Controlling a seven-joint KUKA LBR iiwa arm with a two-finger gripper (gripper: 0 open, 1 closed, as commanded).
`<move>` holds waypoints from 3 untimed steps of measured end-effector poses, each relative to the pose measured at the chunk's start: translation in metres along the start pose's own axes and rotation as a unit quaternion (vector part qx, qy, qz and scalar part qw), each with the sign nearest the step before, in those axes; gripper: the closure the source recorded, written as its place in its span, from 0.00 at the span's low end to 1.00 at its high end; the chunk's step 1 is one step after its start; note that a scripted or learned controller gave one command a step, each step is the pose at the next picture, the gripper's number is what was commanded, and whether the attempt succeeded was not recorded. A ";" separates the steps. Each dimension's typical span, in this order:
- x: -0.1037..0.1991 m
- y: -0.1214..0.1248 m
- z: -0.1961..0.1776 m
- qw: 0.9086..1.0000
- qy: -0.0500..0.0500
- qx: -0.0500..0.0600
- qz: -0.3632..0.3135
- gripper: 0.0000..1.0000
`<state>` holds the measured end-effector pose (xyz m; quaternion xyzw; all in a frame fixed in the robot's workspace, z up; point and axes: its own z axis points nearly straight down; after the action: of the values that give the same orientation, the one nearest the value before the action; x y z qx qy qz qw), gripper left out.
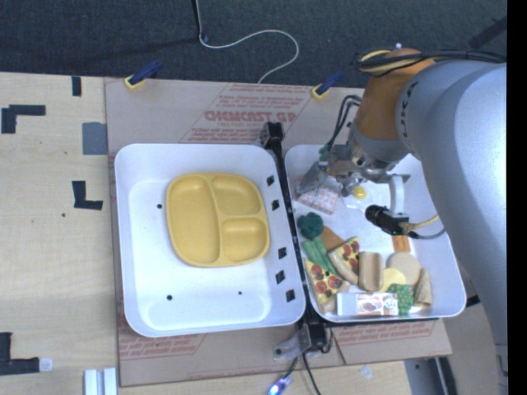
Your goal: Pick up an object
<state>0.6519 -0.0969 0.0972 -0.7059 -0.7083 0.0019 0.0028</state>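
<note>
The arm (461, 138) is being seen over the right bin (449, 257). The gripper (333, 175) is being positioned at that bin's upper left corner, above a clear packet (317, 197); finger state cannot be told. Toy foods (362, 274) are being kept along the lower edge.

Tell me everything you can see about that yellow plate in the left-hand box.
The yellow divided plastic plate is rounded-square, smooth and matte, moulded into three sunken compartments: one long one on the left, two smaller ones on the right. It lies flat, face up, slightly turned, on the floor of the left shallow white bin, nearer the top. Nothing lies in it.
</note>
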 end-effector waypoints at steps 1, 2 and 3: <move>0.002 -0.056 0.014 1.000 0.000 -0.001 0.002 0.00; 0.000 0.006 0.013 1.000 -0.001 -0.005 0.000 0.00; -0.021 0.017 0.001 1.000 -0.001 -0.004 0.001 0.00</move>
<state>0.6688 -0.1177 0.0963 -0.7067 -0.7075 -0.0002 -0.0002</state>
